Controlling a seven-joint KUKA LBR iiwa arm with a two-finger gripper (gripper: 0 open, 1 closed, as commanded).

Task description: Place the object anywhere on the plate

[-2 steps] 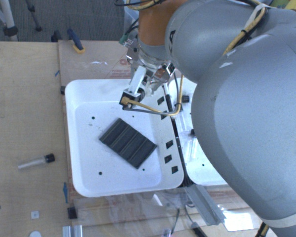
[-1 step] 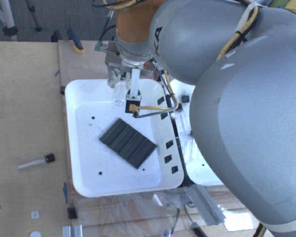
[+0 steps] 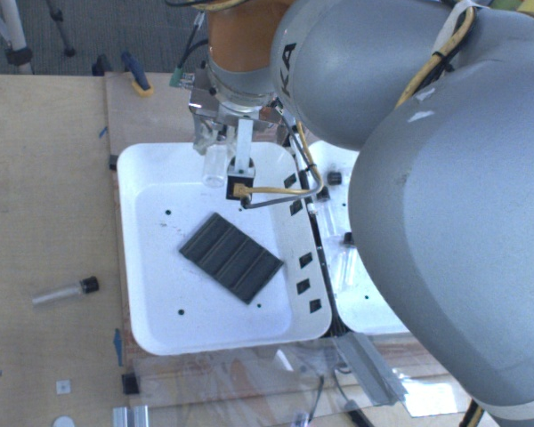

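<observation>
Tan bench, white bin [image 3: 142, 238] centre-left. Dark ribbed plate [image 3: 230, 257] lies flat mid-bin. Gripper [image 3: 227, 169] hangs at bin's upper edge, fingers clamped on a clear tube [image 3: 214, 165]. Another tube [image 3: 64, 291] lies left on bench.

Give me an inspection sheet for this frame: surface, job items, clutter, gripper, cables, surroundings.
Surface: left shallow white bin on a tan wooden bench; right white bin mostly hidden by the arm.
Job's things: dark grey ribbed rectangular plate lies flat in the left bin, turned diagonally. Object to place: cannot tell which it is.
Clutter: small clear tube with black cap on the bench, left of the bins.
Gripper: two-finger gripper hangs over the left bin's far edge, above the plate.
Cables: yellowish cable runs from the gripper toward the arm.
Surroundings: blue-handled clamp at the bench's far edge.
</observation>
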